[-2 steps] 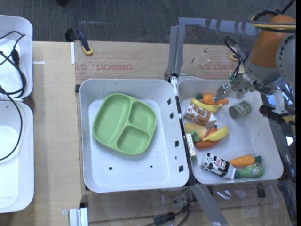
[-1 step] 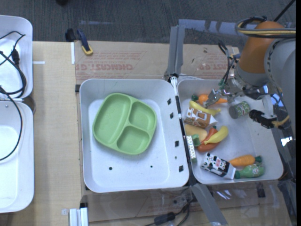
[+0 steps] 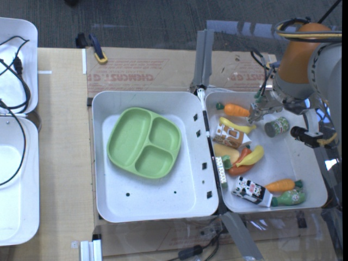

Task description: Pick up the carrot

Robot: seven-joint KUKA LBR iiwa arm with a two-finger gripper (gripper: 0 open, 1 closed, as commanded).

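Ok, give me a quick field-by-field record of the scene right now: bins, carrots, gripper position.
left bin: holds a green divided plate
right bin: toy food, including two carrots
carrot near gripper: at the bin's far end, lying flat
second carrot: near end, beside a green bottle
gripper: low over the far end, just right of the near carrot
can: right of the gripper

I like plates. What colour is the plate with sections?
Light green plate, seen in the camera view.

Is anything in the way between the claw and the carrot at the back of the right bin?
Nothing visible. The claw hangs just right of that carrot, with no item between them; the small can sits off to the claw's other side.
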